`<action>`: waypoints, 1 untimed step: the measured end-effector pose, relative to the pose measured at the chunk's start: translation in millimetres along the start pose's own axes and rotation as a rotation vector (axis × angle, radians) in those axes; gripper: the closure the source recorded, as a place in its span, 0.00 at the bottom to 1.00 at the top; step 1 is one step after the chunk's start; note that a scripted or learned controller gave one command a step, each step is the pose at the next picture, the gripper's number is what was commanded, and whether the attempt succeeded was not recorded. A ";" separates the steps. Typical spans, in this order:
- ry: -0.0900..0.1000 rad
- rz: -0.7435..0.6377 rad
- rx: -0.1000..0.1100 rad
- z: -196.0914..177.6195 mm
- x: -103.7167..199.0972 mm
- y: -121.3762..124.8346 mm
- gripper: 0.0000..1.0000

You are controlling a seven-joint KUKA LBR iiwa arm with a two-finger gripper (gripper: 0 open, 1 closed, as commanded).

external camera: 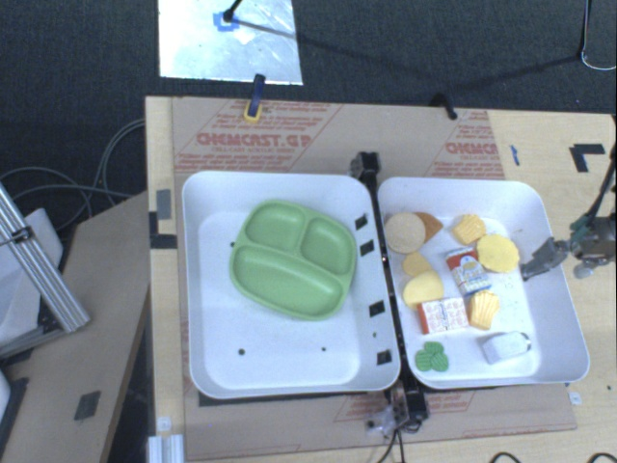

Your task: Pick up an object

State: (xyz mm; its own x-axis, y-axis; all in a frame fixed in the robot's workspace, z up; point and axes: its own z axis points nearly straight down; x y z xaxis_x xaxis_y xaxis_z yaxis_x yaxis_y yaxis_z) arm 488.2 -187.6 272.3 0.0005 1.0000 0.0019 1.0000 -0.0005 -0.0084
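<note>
The right bin [564, 336] holds several toy food items. Among them are a tan round piece [406, 230], a yellow ridged piece [469, 228], a yellow round piece [498, 254], a red, white and blue can [469, 272], a red and white box [443, 314] and a green piece [432, 358]. A white block [504, 345] lies near the front right corner. My gripper [540, 259] hangs over the bin's right side, just right of the yellow round piece and apart from it. I see nothing held in it.
The left bin [207, 355] holds a green divided plate [293, 258]. A black divider with clips [379, 268] runs between the bins. A metal sheet [229, 27] lies beyond the bench, and cables trail at the left.
</note>
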 end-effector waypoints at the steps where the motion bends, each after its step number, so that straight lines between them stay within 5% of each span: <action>1: -0.003 -0.004 -0.010 -5.1 0.7 2.0 0.00</action>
State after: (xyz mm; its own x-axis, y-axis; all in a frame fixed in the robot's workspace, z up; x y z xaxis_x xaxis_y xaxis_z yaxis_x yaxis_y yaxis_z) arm 490.3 -187.0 277.5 -0.0033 1.0000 -0.0006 1.0000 0.0033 0.0015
